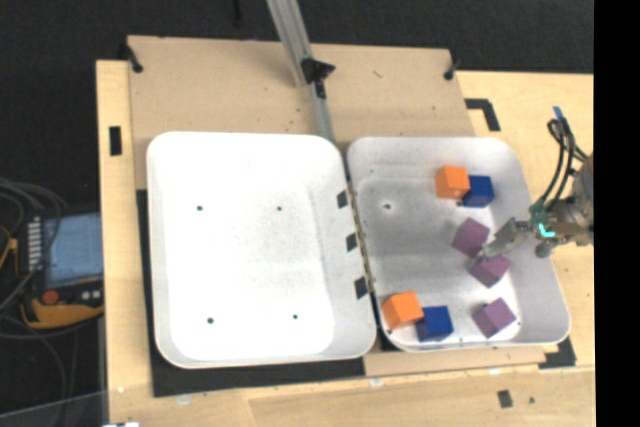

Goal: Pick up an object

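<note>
Gripper at the right bin's three o'clock; jaw state cannot be told. Touching purple cubes risk a jammed, failed grasp.

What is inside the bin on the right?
The right bin holds seven blocks: two orange, two blue and three purple. The gripper reaches in and partly covers the purple ones.
</note>
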Controlling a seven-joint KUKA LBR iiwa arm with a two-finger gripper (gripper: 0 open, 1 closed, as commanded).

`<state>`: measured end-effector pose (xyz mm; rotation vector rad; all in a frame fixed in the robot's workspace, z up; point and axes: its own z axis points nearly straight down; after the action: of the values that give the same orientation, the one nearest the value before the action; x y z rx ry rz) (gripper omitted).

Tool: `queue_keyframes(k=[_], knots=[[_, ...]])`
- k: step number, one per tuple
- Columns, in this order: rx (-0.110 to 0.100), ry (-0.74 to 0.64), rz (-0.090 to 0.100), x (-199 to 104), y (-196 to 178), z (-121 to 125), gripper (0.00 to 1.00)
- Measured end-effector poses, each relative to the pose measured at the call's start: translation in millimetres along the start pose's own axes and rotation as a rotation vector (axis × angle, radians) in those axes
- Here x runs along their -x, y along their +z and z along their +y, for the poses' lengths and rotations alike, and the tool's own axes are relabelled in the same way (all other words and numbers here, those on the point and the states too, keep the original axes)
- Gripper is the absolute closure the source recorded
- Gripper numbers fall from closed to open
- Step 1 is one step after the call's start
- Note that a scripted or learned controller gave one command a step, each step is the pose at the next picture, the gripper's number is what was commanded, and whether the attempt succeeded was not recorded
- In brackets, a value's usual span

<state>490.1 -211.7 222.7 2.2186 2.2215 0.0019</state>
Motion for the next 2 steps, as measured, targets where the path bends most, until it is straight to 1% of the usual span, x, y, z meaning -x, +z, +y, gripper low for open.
queue_keyframes(k=[1, 2], knots=[[-0.006, 0.003, 0.001, -9, 48, -1, 0.0], [0.003, 0.007, -0.007, -7, 90, 8, 0.0]])
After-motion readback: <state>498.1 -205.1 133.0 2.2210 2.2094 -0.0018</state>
